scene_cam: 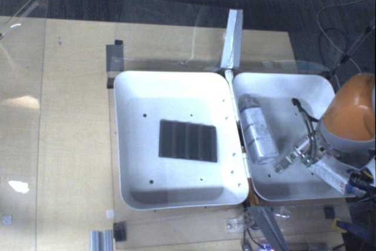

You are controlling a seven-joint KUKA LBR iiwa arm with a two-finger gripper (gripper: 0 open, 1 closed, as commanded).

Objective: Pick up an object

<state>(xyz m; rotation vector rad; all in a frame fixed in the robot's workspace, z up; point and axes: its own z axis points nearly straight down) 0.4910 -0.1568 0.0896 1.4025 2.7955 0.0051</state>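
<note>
Can [256,130], silvery with a paper label, lying on its side along the left wall of the right bin [311,88] — the likely pick, and not yet touched. Gripper [289,160] low in that bin, just right of the can's near end, pointing left toward it; whether it is parted or closed cannot be told, it reads as one pale blur under the wrist. Nothing seen held. Orange band [352,111] and grey wrist hang over the bin's right side, with a clear tube-like piece [332,176] lying under the arm near the front rim. Left bin [135,91] holds a dark ribbed pad [188,140], flat, about centred, well apart from the arm. Judgement: step in hand is the approach to the can. To do it well, the grip should span the can across its narrow width, not its length, and meet it near mid-body so it does not swing when lifted. The can sits close to the bin wall, so room on that side looks tight; coming straight down from above seems safer than sliding in sideways, which could roll the can or pin it against the wall.
</note>
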